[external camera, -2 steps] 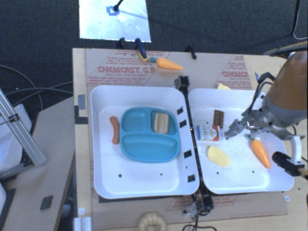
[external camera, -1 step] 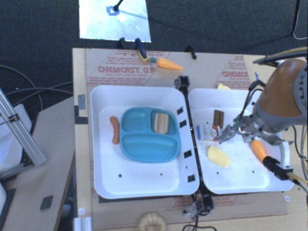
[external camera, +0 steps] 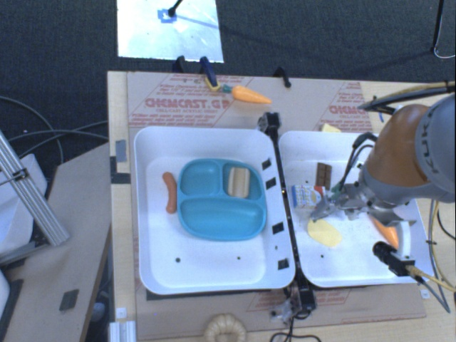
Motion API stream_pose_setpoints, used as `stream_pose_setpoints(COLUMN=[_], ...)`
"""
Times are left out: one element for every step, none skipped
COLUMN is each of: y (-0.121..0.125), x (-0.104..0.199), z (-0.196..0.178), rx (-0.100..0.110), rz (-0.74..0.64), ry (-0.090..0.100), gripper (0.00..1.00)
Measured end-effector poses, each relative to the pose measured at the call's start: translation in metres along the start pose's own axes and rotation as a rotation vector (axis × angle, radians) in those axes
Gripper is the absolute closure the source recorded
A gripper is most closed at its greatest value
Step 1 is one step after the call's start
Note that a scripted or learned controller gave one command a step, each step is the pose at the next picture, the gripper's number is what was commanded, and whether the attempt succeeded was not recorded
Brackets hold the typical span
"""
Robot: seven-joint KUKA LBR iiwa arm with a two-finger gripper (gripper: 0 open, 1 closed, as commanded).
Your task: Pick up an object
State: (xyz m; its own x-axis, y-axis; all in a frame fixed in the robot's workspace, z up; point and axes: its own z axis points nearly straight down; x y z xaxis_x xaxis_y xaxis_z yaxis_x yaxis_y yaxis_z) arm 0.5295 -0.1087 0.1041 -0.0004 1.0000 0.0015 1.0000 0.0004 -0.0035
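So far nothing is lifted — our gripper (external camera: 322, 209) hangs low in the right bin (external camera: 306, 155), just beside the yellow piece (external camera: 325, 234); whether the jaws are open, we cannot tell.

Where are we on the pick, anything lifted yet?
Done: the arm has reached into the right bin, with the gripper low among the items. In hand: nothing visibly; I cannot see anything between its fingers. The yellow piece, small packet and brown bar lie on the bin floor. Left: grasp one and lift it.
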Motion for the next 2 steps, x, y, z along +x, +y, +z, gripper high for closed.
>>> stream_pose_setpoints(y=[0.001, 0.002], x=[0.000, 0.001], z=[0.020, 0.008], rx=[-0.004, -0.009], rz=[0.001, -0.001], ry=[0.000, 0.000], gripper=[0.00, 1.00])
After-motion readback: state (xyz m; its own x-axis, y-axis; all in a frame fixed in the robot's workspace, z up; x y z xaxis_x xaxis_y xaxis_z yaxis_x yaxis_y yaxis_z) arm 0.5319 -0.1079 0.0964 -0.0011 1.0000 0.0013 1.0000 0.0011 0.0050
